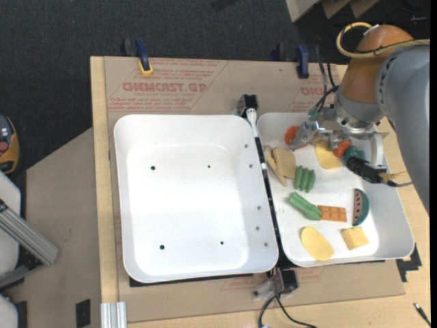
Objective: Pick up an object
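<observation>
Grey arm has the hand (pixel 326 132) low over the right bin's (pixel 403 232) far end near a yellow piece (pixel 327 158), can't tell its opening; centre over one item before closing

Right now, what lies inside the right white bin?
Right white bin: tan wedge, two green pods, orange waffle, watermelon slice, yellow pieces; the hand covers the far items.

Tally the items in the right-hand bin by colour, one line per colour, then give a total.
Green: 2
Yellow: 3
Tan: 1
Orange: 1
Red and green watermelon slice: 1
Red, partly hidden under the gripper: 1
Total: 9 that can be told apart; more may be hidden beneath the gripper.
</observation>
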### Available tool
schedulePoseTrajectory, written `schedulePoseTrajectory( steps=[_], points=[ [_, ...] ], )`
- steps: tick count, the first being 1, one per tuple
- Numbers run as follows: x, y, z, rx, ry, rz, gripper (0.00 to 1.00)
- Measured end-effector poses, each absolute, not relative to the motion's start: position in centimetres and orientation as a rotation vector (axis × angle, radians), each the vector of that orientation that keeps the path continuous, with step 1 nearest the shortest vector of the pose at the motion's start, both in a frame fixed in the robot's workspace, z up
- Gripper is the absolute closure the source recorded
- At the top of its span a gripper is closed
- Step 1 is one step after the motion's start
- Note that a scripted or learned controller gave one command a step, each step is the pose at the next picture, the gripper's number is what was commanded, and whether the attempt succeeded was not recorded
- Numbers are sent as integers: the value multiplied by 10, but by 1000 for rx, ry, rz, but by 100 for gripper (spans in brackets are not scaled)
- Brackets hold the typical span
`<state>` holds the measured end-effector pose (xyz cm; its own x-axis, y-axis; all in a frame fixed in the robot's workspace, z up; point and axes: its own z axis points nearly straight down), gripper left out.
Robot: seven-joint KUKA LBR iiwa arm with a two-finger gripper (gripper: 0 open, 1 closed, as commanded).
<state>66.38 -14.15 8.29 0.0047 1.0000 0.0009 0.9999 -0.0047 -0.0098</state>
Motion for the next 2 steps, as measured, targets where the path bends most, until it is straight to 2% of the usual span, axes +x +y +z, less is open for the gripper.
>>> schedulePoseTrajectory(
  steps=[1, 2],
  points=[
    [667, -188, 89, -2197, -2217, -8, 0],
    [667, -193, 100, -2207, -2222, -6, 100]
  ],
)
